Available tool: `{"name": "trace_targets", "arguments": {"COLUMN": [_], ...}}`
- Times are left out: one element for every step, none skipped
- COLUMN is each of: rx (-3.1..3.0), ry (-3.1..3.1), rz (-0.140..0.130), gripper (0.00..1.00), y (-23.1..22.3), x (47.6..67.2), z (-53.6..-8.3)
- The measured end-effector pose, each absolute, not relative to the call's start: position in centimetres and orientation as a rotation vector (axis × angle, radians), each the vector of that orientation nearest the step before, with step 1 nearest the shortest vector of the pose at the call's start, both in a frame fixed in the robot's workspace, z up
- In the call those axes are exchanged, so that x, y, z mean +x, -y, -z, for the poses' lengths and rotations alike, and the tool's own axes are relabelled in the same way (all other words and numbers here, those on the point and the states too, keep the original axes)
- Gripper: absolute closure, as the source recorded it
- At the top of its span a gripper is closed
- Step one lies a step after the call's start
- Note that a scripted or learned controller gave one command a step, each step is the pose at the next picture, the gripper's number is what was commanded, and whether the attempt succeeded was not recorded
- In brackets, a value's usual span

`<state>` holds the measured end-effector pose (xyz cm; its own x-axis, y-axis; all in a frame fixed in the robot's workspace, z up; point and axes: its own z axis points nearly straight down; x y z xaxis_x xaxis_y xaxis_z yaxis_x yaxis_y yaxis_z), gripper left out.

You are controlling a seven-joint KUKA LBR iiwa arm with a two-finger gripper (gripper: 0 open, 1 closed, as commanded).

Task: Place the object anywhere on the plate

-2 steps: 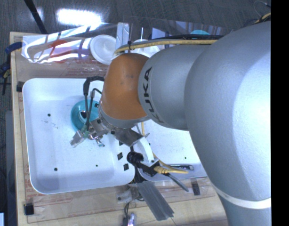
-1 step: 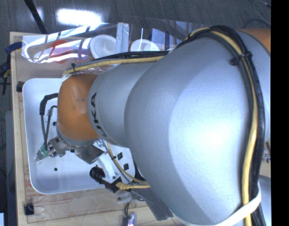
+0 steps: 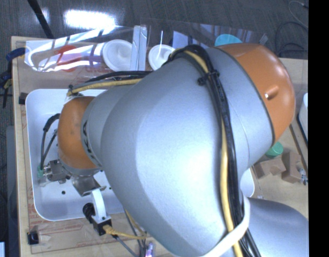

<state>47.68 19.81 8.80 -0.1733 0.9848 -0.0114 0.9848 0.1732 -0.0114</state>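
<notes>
The big grey arm with its orange wrist band (image 3: 73, 135) leans over the shallow white plastic bin on the left (image 3: 36, 143), and its bulk hides most of that bin's floor. The tool (image 3: 81, 189) sits low over the bin, but I cannot tell its state, nor where the object or the plate lies beneath the arm. The risk, I judge, is a blind descent: a missed grasp, or the wrist cables (image 3: 46, 138) snagging the bin wall.
</notes>
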Motion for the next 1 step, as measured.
{"name": "trace_targets", "arguments": {"rx": [2.170], "ry": [-2.275], "rz": [0.006], "gripper": [0.00], "y": [-20.14], "x": [47.64], "z": [-17.86]}}
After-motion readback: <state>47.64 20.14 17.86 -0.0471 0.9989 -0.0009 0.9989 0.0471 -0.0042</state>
